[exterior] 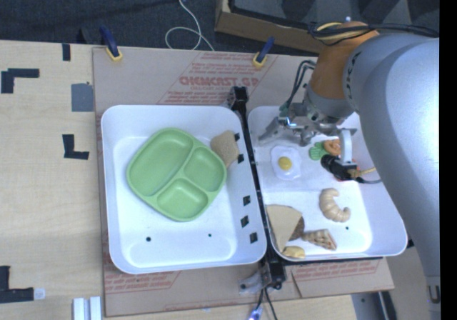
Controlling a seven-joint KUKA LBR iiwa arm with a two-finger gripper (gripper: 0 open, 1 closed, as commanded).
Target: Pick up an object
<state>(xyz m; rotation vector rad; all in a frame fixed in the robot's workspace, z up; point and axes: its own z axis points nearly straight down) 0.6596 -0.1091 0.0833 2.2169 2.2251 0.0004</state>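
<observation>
Over the right-hand bin [385, 229], near its upper edge, the grey arm's gripper [303, 126] is seen hanging above a flat, glossy fried egg [285, 164]; whether anything is grasped cannot be told. Lower in that smooth white tray, a curved, ridged croissant [333, 204], a tan wedge of bread [283, 222] and a textured pizza slice [319, 239] are spread apart. At centre left, a matte green divided plate [177, 173] is laid in the left bin [121, 240], with a brown, rough-edged piece [226, 145] touching its upper right rim.
</observation>
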